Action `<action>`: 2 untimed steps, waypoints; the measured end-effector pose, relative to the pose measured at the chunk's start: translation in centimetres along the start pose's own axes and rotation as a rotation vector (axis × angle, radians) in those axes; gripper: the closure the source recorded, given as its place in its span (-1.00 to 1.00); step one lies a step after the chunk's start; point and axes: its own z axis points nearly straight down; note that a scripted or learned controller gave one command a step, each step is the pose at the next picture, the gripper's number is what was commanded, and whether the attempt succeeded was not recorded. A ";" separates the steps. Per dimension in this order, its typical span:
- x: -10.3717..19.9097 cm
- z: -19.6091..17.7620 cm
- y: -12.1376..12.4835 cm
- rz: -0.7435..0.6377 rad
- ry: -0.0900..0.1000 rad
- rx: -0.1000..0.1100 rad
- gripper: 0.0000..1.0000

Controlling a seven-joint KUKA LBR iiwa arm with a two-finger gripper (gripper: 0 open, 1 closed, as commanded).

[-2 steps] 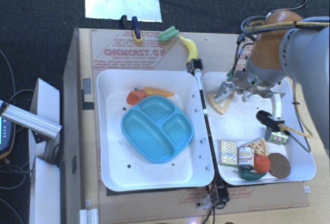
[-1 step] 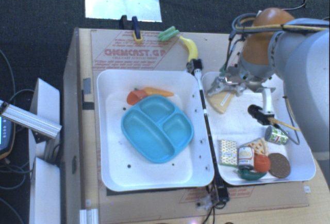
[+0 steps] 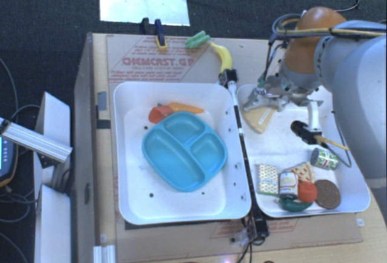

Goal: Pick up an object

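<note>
Nothing lifted yet; end effector (image 3: 266,100) low in the right bin (image 3: 357,192), just above a tan wedge (image 3: 259,120); grip state impossible to tell; grasp and lift remaining.

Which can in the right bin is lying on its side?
The green-labelled can near the bin's right edge lies on its side. The other can, with the red label, stands upright among the bottom toys.

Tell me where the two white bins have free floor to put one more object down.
Left bin: bare strips beside and below the blue divided plastic plate. Right bin: a bare patch in the middle, between the tan wedge under the gripper and the small green can. Its near edge is crowded.
</note>
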 end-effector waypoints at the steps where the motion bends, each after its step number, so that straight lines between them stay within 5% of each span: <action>1: 0.1 0.0 0.0 0.001 -0.002 -0.001 -1.00; 2: 0.1 0.0 0.0 0.001 -0.002 -0.001 -1.00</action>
